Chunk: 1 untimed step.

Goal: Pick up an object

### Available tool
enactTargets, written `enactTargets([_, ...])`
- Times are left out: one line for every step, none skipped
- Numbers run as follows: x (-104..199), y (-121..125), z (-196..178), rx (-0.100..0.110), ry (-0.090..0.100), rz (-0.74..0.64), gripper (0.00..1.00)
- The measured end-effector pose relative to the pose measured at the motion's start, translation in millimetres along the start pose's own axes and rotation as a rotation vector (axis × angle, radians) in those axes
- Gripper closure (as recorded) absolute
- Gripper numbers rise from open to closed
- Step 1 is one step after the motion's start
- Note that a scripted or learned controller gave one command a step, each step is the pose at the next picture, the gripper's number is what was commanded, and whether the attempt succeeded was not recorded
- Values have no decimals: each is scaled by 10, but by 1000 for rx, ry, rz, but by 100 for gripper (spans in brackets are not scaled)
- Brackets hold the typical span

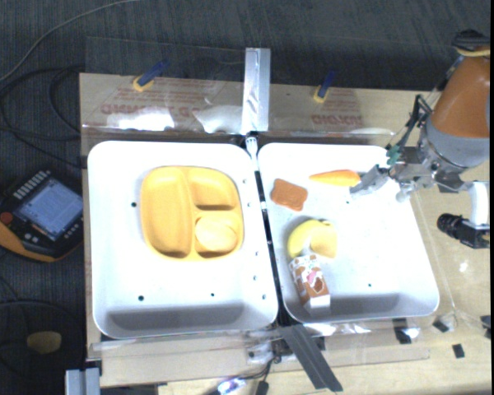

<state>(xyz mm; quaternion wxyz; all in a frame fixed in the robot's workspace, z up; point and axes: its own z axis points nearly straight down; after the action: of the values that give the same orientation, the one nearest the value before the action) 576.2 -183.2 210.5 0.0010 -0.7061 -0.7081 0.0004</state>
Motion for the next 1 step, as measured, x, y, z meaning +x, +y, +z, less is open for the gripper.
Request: enactTargets([339,-42,1119,-4,-3,-239,0])
